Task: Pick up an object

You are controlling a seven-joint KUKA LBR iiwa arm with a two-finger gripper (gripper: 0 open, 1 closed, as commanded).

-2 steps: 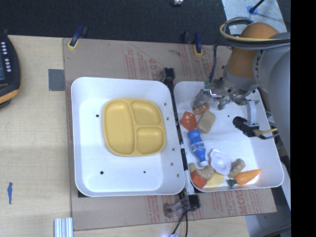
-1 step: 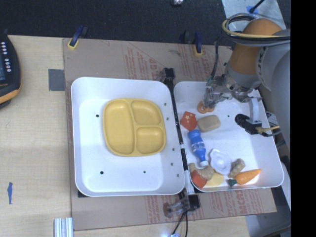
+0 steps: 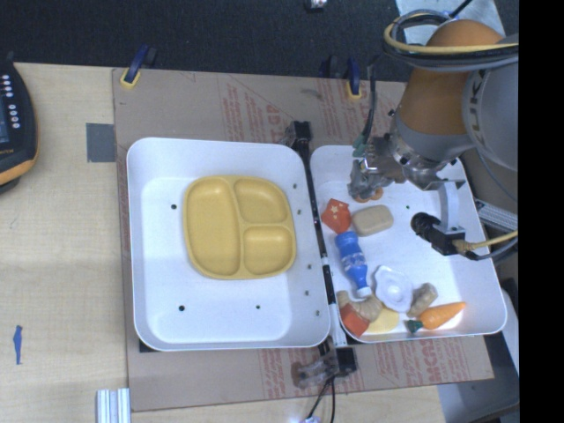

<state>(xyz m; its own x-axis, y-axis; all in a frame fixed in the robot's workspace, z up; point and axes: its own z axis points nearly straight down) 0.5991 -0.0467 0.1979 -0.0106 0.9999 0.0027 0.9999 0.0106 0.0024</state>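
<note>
Claw (image 3: 366,186) low over the toy pile in the right bin (image 3: 480,324).
Its grip cannot be told; it sits just above the tan block (image 3: 373,220), likely lining up a grab.

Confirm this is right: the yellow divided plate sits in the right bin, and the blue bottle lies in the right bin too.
Not quite. The camera view shows the yellow divided plate in the left bin, not the right one. The blue bottle does lie in the right bin.
</note>
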